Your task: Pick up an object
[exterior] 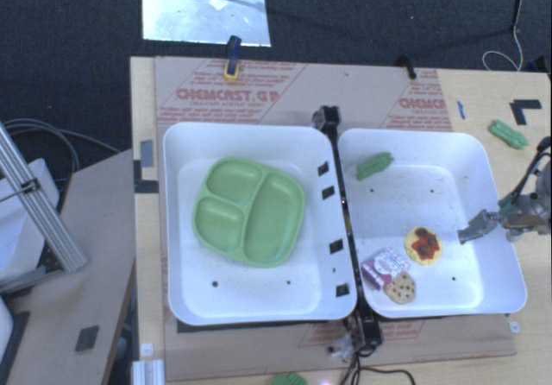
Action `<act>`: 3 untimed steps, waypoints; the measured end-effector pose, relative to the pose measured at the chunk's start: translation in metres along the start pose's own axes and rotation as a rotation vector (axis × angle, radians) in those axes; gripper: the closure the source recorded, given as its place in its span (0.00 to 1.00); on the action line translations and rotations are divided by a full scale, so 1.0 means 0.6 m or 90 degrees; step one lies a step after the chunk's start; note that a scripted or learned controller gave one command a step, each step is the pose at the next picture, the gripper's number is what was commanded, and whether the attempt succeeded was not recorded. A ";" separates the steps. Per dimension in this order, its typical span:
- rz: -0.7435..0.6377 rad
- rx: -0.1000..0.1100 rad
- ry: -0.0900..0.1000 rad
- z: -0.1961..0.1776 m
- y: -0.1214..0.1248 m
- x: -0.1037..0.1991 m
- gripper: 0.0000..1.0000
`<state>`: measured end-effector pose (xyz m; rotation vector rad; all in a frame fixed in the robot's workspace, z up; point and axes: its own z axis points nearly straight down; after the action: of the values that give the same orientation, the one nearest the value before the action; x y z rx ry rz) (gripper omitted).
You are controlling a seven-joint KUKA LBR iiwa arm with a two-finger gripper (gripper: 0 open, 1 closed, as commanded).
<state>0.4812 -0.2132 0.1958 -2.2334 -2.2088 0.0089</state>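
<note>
One gripper above right bin

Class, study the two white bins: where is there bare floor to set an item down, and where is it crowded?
Right bin: bare floor between the green pickle at the back and the pizza slice. The front is crowded: pizza slice, pink packet and cookie cluster there, with the gripper at the right wall. Left bin: the green plate takes the middle, leaving the front strip bare.

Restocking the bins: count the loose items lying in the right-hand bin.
4. A green pickle near the far left corner; a small pizza right of centre; a pink packet and a cookie touching it near the front edge. None seems hidden.
</note>
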 end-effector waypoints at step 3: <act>-0.003 -0.001 0.001 0.173 0.086 0.005 0.00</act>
<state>0.5322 -0.2109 0.0915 -2.2274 -2.2139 0.0058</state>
